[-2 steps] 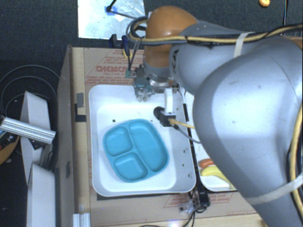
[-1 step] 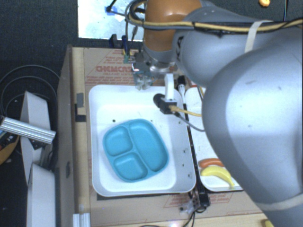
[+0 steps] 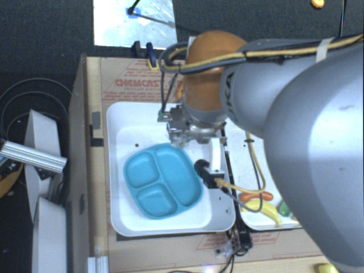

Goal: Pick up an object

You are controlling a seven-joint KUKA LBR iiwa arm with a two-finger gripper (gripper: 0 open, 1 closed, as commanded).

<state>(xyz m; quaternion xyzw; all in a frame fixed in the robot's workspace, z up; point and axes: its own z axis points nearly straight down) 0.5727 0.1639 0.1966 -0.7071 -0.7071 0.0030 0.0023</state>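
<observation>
From above, my claw (image 3: 183, 134) hangs over the far end of the left bin (image 3: 122, 152); I cannot tell how it is set or whether it grips anything. Just below it lies the blue tray (image 3: 162, 181), touching or nearly so. Further to its right, in the other bin (image 3: 250, 152), lie a carrot (image 3: 257, 197) and banana (image 3: 268, 211).

Blue divided tray (image 3: 163, 179) flat in left bin (image 3: 122, 152)
</observation>
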